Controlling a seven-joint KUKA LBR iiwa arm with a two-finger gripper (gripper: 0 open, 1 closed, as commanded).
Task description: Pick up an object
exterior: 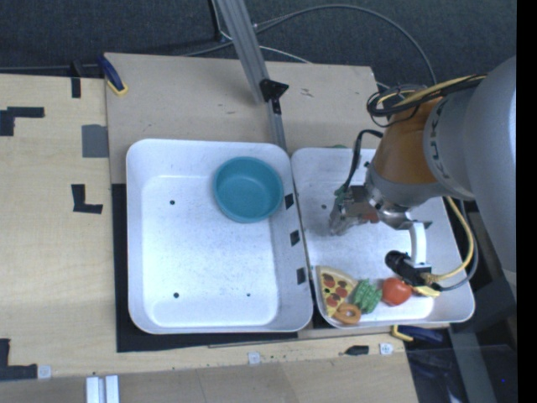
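Note:
In the right bin (323, 173), my gripper (340, 222) points down over the bin's middle left, close to the floor. I see nothing between its fingers. Along the front wall of this bin lie a pizza slice toy (336, 292), a green leafy toy (366, 295) and a red tomato toy (396, 291), all well in front of the gripper. A teal bowl (247, 188) sits upright at the back right of the left bin (201, 292).
The arm's grey body and orange band (411, 154) hang over the right bin's back right part. A metal pole (247, 49) slants down to the divider between the bins. Bare floor lies in the left bin's front.

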